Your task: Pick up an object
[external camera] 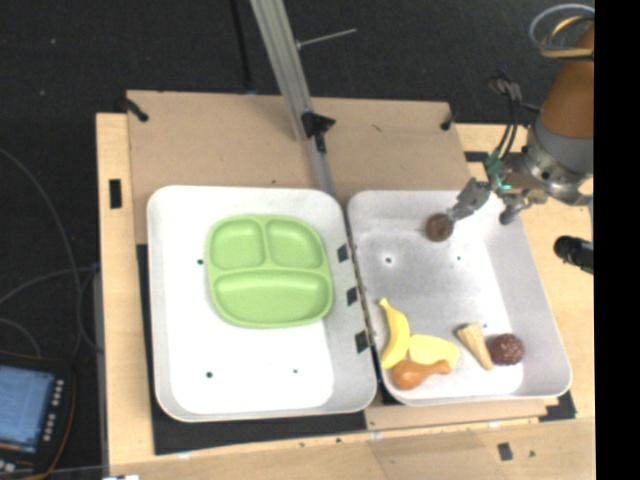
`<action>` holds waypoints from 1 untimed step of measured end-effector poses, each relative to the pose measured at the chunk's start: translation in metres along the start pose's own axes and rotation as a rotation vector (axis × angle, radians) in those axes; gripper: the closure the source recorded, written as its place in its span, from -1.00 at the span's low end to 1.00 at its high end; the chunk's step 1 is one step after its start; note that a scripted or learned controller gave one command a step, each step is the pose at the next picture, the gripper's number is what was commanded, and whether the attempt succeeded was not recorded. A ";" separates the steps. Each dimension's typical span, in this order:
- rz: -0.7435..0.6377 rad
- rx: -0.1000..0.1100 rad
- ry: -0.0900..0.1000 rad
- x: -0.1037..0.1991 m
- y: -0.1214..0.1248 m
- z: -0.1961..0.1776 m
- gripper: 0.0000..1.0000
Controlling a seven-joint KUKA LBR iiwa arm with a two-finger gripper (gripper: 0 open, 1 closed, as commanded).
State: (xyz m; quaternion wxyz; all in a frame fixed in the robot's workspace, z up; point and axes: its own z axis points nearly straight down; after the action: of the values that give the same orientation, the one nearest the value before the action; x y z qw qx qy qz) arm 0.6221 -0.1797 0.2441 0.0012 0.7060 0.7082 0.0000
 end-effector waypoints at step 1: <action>-0.001 0.000 0.000 0.000 0.000 0.000 -1.00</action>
State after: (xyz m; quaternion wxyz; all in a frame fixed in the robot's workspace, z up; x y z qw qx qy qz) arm 0.6221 -0.1797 0.2441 0.0013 0.7057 0.7085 -0.0003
